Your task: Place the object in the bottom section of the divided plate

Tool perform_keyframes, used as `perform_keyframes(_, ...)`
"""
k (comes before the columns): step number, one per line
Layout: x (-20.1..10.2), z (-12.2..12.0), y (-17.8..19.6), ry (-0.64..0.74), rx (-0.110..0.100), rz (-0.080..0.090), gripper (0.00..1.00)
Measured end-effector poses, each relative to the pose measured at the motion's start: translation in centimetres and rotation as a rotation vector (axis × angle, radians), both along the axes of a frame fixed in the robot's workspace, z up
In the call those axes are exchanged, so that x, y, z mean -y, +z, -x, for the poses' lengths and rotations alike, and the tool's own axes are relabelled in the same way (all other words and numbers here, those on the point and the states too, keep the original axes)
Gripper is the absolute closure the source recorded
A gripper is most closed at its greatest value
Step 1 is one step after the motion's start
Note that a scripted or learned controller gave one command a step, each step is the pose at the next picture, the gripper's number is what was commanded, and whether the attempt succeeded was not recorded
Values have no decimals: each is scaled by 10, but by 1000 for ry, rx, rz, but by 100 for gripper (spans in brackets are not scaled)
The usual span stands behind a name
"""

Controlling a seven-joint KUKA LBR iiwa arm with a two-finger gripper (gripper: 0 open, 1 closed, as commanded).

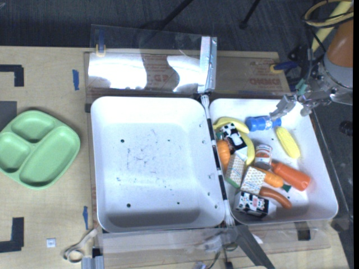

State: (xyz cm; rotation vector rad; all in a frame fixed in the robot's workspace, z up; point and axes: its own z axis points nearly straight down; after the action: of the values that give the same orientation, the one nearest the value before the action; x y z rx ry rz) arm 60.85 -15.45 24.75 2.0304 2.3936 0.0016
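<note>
1. The divided plate (38, 149) is pale green with rounded corners. It lies flat on the surface, well apart from the left white bin (101, 167), on that bin's left.
2. It has three sections: two small ones along its upper left side and one large one toward its lower right, the side nearer the left white bin.
3. The plate's sections hold nothing.
4. Which object is meant cannot be told; toy foods lie heaped in the bin beyond the left white bin.
</note>
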Motion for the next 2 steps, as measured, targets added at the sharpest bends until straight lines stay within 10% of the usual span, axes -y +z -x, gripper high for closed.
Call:
perform_keyframes(1,16,65,-27,-30,-2,-1,0)
perform_keyframes(2,16,65,-27,-31,-2,-1,0)
